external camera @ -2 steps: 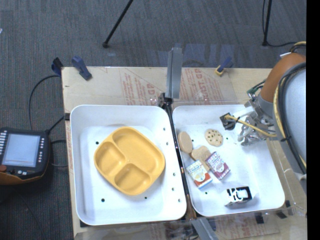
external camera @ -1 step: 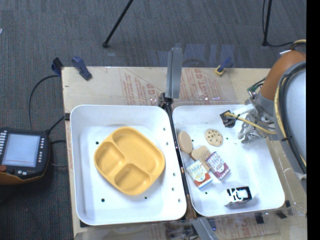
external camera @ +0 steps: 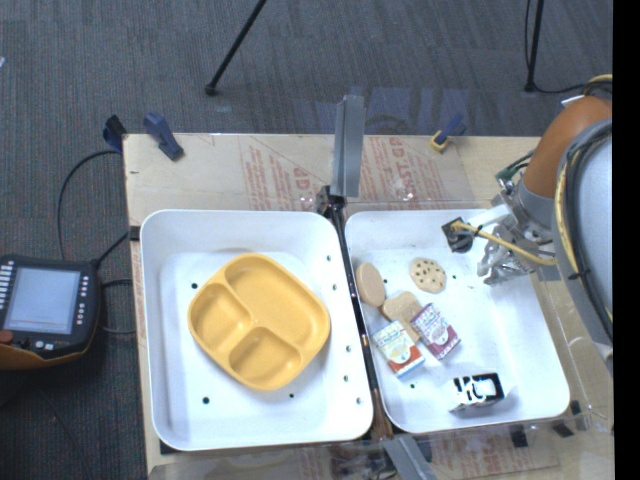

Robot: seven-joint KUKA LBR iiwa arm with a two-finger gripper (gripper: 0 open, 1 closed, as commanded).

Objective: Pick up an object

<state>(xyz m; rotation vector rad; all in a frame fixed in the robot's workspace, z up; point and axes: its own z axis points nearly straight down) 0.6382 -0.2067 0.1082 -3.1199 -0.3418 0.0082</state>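
Gripper [external camera: 497,264] hovers at the right bin's [external camera: 540,313] far right; jaw state unclear, nothing visibly held. Cookie [external camera: 428,274] lies just left, untouched — pickup not yet begun.

Robotics lab setup, no question: grey carpet floor [external camera: 300,58], tripod legs [external camera: 243,36] standing behind a plywood bench [external camera: 250,163] w/ clamps [external camera: 162,135] on its edge. Teach pendant [external camera: 45,306] sits at left on its cable, and two white bins [external camera: 160,268] are fixed side by side on top.
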